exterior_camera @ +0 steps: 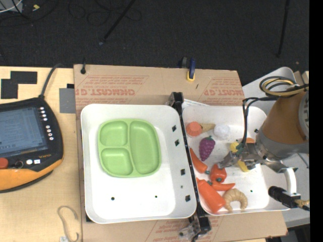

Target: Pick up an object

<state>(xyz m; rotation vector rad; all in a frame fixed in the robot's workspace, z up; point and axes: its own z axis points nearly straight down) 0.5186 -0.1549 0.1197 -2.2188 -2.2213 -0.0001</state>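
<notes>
From my remote feed I see a dark floor (151, 24) behind the bench, with black cables (118, 11) trailing across it. A light wooden bench top (30, 205) fills the left side, bearing a teach pendant (25, 140) with a lit screen and orange underside. Brown cardboard sheeting (151, 87) with reversed red print lies across the bench, a blue-and-yellow clamp (191, 68) at its far edge.

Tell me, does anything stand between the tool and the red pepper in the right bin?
Nothing visible does. The tool sits in the right bin just above the red pepper. The purple grapes lie to the upper left, aside.
</notes>
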